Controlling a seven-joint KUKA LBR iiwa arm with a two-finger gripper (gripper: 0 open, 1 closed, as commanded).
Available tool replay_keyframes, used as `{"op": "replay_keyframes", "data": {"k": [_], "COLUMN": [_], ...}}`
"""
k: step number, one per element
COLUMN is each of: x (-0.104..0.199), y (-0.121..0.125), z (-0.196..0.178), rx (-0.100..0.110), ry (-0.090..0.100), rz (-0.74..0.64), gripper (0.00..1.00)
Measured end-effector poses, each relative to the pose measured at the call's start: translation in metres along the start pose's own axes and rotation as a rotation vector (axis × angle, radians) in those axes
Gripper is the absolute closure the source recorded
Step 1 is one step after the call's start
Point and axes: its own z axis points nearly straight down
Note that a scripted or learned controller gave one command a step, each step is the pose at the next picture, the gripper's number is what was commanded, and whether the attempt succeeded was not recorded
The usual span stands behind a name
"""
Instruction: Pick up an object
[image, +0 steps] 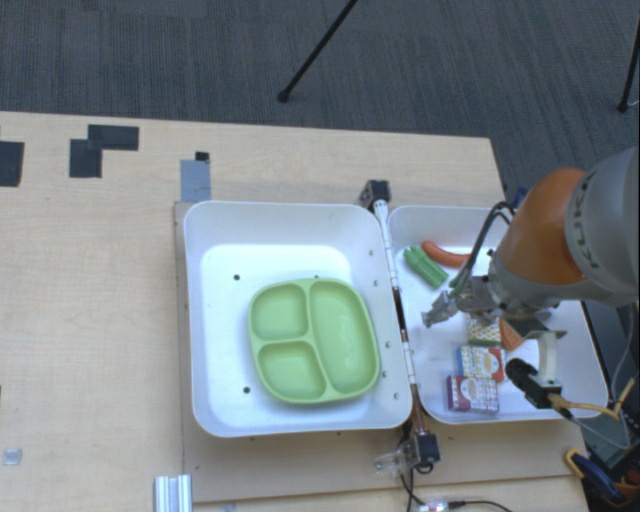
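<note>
The pincer (460, 303) hangs over the right bin (432, 400); whether it is open I cannot tell. A carton (480, 364) lies at its 5 o'clock and a green stick (424, 266) at 11. Best to centre on one alone before closing.

A wooden desk (90, 330) carries two white bins side by side. The left bin (215, 300) holds a green plate (315, 340) with three compartments, lying flat towards the bin's right side. The arm (560, 240) reaches in from the right over the right bin (432, 360), its jaws low above the bin's middle. Near that bin's far end, a green vegetable (424, 266) lies just beside an orange carrot (445, 252). Nearer the front, by the wrist, two small printed packets (478, 375) lie touching each other. Dark grey carpet (200, 50) lies beyond the desk.
</note>
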Motion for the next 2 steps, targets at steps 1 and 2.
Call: {"op": "replay_keyframes", "data": {"k": [1,2], "x": [-0.008,-0.009], "y": [-0.041,-0.038], "z": [0.013,0.002], "rx": [0.012,0.004], "ry": [0.000,-0.002], "rz": [0.002,0.002], "gripper": [0.00,1.00]}}
